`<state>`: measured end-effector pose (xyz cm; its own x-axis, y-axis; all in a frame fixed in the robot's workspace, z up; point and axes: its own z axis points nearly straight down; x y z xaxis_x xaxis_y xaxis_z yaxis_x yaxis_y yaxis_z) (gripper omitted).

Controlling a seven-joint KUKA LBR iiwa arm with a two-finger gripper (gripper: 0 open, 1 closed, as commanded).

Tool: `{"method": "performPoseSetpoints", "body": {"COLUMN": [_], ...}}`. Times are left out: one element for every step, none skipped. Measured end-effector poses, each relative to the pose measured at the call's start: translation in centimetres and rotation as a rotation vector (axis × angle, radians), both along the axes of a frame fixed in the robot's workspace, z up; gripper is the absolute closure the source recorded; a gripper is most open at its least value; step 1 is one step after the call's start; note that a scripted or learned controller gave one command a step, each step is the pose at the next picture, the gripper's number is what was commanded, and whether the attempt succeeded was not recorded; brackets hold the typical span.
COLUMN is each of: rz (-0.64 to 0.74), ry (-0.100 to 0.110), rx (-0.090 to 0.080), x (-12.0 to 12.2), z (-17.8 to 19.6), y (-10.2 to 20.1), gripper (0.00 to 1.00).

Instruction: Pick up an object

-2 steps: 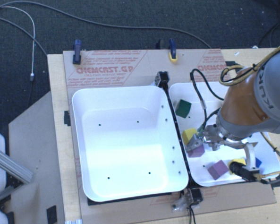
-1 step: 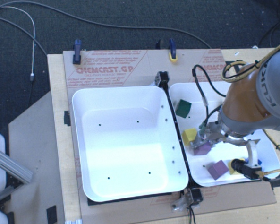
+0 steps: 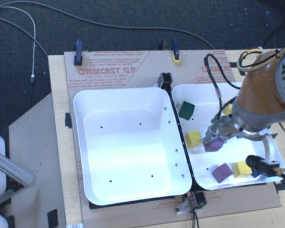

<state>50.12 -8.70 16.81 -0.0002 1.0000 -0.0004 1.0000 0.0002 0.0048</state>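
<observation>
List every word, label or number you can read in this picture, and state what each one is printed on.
"CHEMCAST GP", in red, on the brown protective sheet behind the left bin; some letters are soft.
Smaller red lines above and below it on the same sheet: too blurred to read.
Red print on the sheet behind the right bin: partly covered, unreadable.
Blocks and bins: no text visible.
</observation>
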Motion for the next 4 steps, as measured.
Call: {"method": "performPoseSetpoints", "body": {"rz": [0.000, 0.000, 0.005, 0.005], "ry": [0.000, 0.001, 0.004, 0.005], "rx": [0.000, 0.000, 0.002, 0.002], "x": [0.5, 1.0, 2.3, 3.9], "z": [4.3, 8.6, 9.1, 9.2], "y": [0.1, -0.1, 4.9, 10.3], "gripper": [1.00, 1.00, 1.00, 1.00]}}
